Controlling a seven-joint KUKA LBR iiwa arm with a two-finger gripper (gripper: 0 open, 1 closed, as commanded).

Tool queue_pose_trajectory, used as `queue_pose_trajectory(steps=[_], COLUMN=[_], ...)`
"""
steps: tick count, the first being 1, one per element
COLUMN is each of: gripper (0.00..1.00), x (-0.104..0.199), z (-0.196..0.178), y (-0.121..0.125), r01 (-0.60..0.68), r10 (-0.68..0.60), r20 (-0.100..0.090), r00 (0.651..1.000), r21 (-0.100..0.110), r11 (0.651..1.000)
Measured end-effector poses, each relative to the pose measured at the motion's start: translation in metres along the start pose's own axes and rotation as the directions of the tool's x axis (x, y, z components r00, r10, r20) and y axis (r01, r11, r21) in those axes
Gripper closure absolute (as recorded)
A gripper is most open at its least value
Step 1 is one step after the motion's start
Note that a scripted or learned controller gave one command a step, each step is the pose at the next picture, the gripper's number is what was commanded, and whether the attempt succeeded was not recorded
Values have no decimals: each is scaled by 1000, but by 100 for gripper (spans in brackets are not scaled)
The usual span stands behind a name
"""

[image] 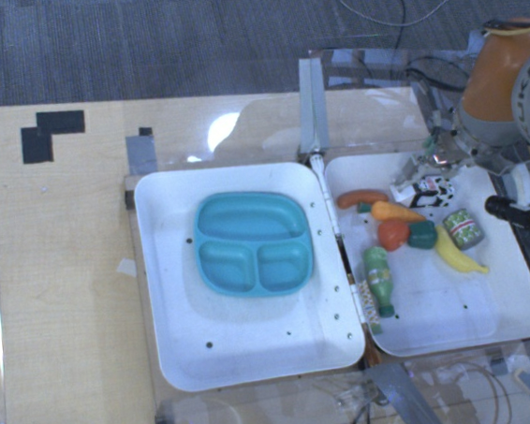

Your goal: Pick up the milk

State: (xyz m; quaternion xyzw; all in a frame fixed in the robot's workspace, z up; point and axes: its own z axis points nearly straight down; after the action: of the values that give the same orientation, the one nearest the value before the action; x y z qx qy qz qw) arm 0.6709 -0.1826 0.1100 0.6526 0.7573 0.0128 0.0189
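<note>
We see the left bin [165, 292] holding a blue divided tray [252, 242], while the right bin [502, 318] holds the milk carton [426, 189] at its far edge, among a sausage [361, 197], carrot [395, 211], tomato [393, 234], can [463, 229], banana [459, 255] and green bottle [379, 280]. The gripper [440, 155] hangs just above the milk; whether it is wide or narrow we cannot tell.
</note>
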Motion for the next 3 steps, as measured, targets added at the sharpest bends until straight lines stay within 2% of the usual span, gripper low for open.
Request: queue_pose_trajectory(steps=[1, 2, 3], gripper=[0, 0, 0], x=[2, 5, -4], z=[0, -1, -1], y=[8, -2, -5], r01=[96, 204, 302], r10=[-96, -204, -302], r20=[3, 12, -5], r00=[995, 979, 953], r21=[16, 3, 10], r11=[995, 979, 953])
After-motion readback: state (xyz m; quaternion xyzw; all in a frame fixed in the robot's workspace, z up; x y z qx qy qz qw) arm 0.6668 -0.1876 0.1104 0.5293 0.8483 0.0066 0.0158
